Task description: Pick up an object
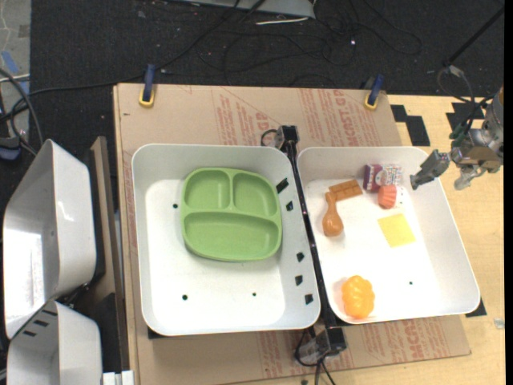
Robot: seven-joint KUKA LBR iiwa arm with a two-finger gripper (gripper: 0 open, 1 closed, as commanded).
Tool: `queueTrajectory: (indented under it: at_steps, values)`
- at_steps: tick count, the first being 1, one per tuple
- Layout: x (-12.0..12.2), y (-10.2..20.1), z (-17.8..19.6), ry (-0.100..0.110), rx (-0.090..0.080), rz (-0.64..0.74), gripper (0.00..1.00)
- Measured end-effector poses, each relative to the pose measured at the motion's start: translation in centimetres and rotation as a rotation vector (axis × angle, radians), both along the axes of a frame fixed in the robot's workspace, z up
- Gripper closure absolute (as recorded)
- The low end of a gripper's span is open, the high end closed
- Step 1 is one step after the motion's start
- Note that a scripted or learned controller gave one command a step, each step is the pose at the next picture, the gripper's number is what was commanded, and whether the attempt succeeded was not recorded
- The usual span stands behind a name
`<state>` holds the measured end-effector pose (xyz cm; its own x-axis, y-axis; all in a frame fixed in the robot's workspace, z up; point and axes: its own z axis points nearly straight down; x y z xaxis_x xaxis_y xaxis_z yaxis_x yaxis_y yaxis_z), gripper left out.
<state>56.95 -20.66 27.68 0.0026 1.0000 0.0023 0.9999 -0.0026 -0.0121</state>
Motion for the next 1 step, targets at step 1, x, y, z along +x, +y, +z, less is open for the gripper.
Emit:
queueTrajectory:
  at_steps: [1]
  values:
    - [0.22,0.10,0.70,-0.012,-0.003,0.004,0.00]
